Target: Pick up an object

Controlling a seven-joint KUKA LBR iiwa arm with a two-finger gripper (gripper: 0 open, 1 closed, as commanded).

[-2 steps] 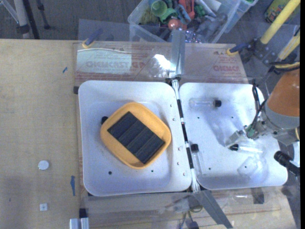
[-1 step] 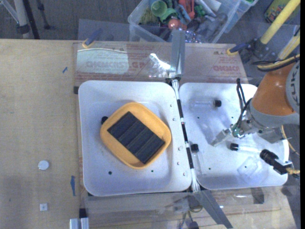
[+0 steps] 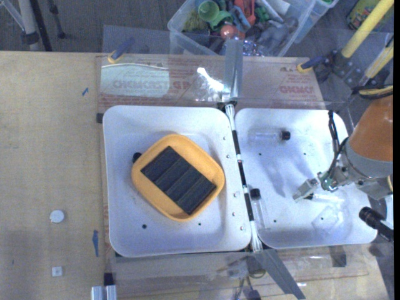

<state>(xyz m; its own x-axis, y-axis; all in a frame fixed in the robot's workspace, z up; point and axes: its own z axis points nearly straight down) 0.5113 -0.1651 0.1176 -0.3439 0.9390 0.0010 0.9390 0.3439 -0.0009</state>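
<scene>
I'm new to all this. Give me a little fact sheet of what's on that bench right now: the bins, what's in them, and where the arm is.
left bin: white, shallow, holds a yellow object
yellow object: rounded square with a dark ribbed panel on top, lying flat near the bin's middle
right bin: white, shallow, holds a clear tube
clear tube: small, see-through, with a dark cap, lying near the far wall
arm: grey with an orange band, reaching in over the right bin
gripper: low over the right bin's floor, nothing visibly held
</scene>
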